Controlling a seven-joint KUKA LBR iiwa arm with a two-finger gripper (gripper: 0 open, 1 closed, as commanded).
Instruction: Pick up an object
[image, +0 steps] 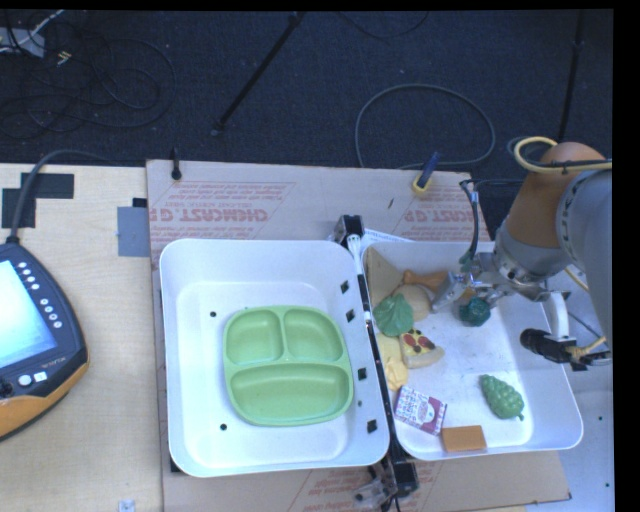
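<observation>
- The hand (468, 290) sits low over the far part of the right bin (560, 420), at the end of the grey arm (560, 230) that reaches in from the right with its orange band above the wrist.
- Whether the hand is apart or together cannot be told; its metal parts are small and blurred at this angle.
- A dark teal round object (475, 311) lies just near of the hand, touching it or almost so; it cannot be told whether it is gripped.
- Left of the hand lie a tan piece (424, 280) and a green leafy toy (394, 315) close to the bin's left wall.
- Nearer, a pizza-slice toy (420, 347) rests beside a yellow piece (392, 362).
- At the near end of the right bin lie a small purple and white carton (419, 410), an orange block (463, 438) and a bumpy green toy (502, 396).
- The left bin (190, 300) holds a light green divided plate (288, 363).
- On the tabletop (100, 400) at far left rests a control pendant (30, 335) with a lit screen.
</observation>
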